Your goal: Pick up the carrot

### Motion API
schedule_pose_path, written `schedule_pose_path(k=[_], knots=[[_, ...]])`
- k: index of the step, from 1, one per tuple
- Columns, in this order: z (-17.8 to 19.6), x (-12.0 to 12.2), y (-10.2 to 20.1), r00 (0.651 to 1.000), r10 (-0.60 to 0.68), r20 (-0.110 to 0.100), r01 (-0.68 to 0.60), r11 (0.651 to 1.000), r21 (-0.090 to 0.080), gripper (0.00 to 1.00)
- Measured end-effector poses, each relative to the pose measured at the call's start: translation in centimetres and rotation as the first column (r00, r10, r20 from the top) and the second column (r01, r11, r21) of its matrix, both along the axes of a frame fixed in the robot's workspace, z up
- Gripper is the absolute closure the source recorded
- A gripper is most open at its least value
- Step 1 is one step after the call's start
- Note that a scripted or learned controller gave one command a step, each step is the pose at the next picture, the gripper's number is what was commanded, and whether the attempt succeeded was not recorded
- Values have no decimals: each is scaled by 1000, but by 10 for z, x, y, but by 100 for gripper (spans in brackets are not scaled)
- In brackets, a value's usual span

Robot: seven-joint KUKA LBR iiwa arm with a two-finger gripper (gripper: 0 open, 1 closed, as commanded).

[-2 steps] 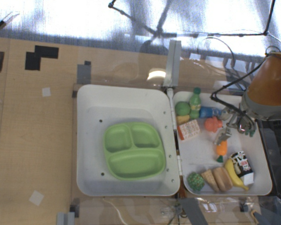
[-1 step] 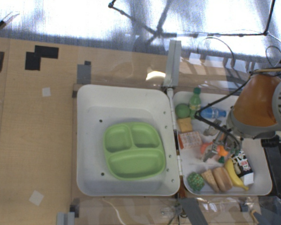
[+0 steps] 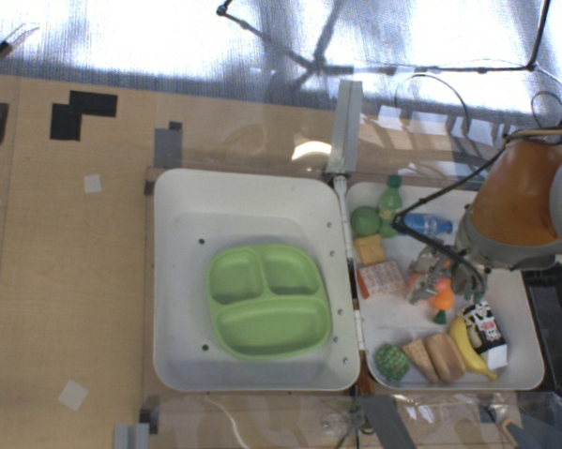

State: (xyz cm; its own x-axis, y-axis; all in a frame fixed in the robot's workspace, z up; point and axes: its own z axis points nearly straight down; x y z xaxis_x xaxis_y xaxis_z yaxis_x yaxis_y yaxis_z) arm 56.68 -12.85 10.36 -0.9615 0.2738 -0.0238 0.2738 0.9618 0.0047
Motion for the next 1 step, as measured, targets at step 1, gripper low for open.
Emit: schedule_pose_path(k=[1], knots=[[87,12,72,999,-46,-6,46,999,5,100]])
